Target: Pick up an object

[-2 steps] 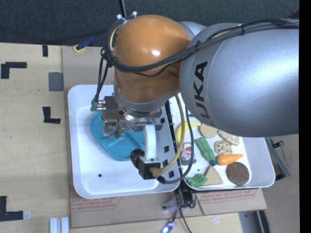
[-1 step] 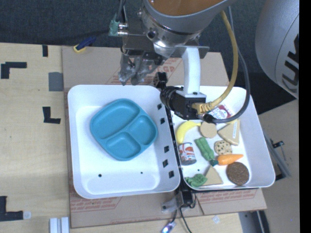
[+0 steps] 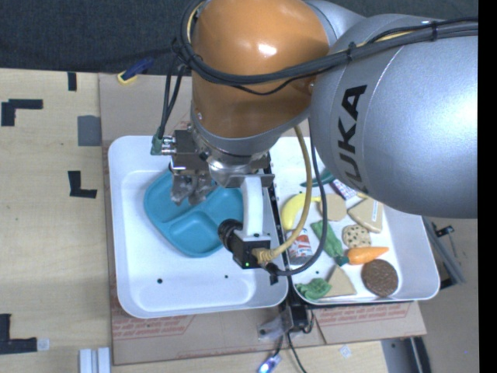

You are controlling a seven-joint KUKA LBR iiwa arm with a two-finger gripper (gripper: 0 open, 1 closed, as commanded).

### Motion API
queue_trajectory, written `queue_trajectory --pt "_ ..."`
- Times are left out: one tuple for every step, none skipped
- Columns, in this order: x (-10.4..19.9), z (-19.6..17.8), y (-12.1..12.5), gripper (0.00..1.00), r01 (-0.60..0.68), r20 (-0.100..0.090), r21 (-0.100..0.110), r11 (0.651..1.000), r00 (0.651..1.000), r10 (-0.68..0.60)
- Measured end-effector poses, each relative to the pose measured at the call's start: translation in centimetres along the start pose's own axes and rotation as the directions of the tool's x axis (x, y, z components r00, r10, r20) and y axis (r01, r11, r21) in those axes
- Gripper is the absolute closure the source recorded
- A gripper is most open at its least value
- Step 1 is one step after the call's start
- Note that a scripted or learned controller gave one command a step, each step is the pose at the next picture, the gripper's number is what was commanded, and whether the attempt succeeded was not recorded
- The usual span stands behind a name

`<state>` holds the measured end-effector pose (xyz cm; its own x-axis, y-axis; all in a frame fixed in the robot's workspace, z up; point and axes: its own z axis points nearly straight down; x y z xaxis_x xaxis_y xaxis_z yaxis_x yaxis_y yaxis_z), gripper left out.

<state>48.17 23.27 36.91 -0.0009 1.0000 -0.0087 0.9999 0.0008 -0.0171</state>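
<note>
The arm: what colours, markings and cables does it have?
The arm is glossy grey with black KUKA lettering and a rounded orange band above the wrist. Black cables loop around the band; a yellow cable runs lower. The tool is grey metal.

Two bins are set side by side on the bench [image 3: 46,231]. In the left bin [image 3: 132,286] a tray [image 3: 190,228] is laid toward the back, and every other place is given from it. The gripper [image 3: 186,189] is seen just above the tray's back part, with the arm [image 3: 326,92] stretched over it from the right. The right bin [image 3: 419,278] is found to the tray's right. In that bin, a banana [image 3: 293,210] is placed nearest the tray, a carrot [image 3: 366,254] further right, a cookie [image 3: 380,277] before the carrot, and a leaf [image 3: 314,289] at the front.
</note>
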Motion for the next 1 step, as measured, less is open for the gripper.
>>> queue_trajectory --pt "-0.58 9.67 8.62 1.00 -0.003 -0.003 -0.009 1.000 1.000 0.003"
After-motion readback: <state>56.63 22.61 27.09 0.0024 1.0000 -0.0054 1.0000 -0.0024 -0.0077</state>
